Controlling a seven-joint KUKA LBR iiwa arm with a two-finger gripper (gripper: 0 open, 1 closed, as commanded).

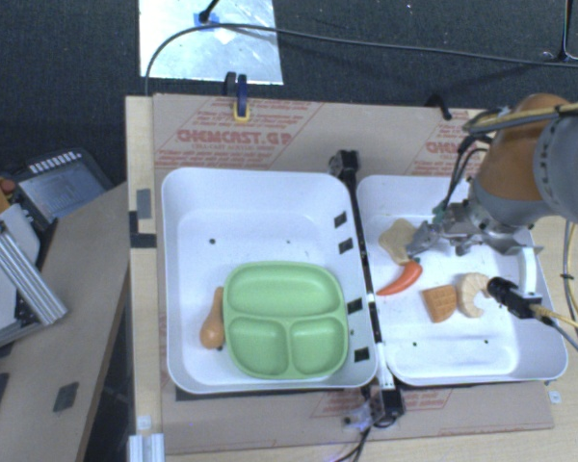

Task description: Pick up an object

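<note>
The right bin (pixel 462 359) holds a beige flat piece (pixel 396 238), a red-orange chili-shaped piece (pixel 402 278), an orange wedge (pixel 441 302) and a pale ring-shaped piece (pixel 473 295). My gripper (pixel 432 239) hangs low over this bin, just right of the beige piece and above the red-orange piece. It appears to touch the beige piece's right edge, and I see nothing lifted. The grey arm with its orange band (pixel 520 162) comes in from the right.
The left bin (pixel 202 210) carries a green three-compartment tray (pixel 284 318) and a tan wooden piece (pixel 213 320) beside it. A black divider (pixel 358 248) runs between the bins. Cables trail at the right bin's edge (pixel 549 320).
</note>
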